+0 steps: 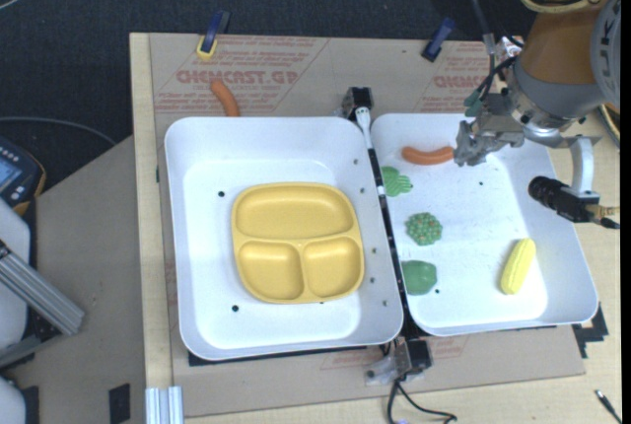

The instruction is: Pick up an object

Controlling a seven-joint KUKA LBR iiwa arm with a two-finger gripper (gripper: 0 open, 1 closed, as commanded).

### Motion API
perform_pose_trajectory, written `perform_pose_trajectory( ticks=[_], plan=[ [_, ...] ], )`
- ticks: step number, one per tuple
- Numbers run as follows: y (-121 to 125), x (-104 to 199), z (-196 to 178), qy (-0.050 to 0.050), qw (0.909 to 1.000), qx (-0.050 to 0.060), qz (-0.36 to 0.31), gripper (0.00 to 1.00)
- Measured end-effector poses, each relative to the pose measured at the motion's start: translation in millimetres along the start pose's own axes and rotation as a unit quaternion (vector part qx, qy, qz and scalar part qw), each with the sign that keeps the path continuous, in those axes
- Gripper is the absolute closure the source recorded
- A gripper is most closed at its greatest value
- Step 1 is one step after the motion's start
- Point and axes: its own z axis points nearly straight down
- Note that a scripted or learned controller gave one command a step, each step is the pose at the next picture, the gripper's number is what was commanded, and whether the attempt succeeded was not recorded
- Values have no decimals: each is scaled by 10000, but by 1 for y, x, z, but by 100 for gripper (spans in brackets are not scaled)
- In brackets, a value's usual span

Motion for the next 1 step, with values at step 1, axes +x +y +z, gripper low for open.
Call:
perform_pose_trajectory(
  ticks=[1],
  plan=[
    [19, 16, -8, 5, 10000, -3, -4, 100]
  ],
)
